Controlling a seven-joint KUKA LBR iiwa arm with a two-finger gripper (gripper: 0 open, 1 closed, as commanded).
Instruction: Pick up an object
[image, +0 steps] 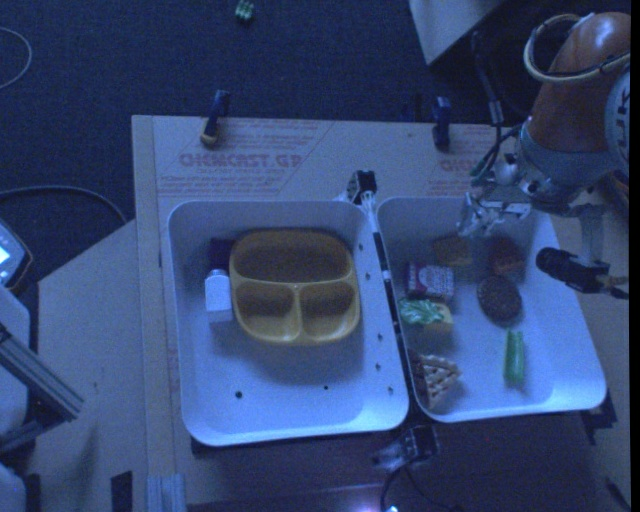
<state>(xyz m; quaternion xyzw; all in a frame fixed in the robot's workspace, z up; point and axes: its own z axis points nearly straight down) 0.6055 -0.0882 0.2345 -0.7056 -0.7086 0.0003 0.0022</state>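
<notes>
My gripper hangs over the back of the right bin, just above and behind a brown bread-like piece and an orange-brown piece. I see nothing held in it. Further forward in that bin lie a red and white box, a round dark cookie, a green and yellow item, a green stick and a waffle wedge.
The left bin holds a yellow divided plate, a small white bottle against the plate's left side and a dark item behind it. A raised rim separates the bins. Clamps stand at the board's back edge.
</notes>
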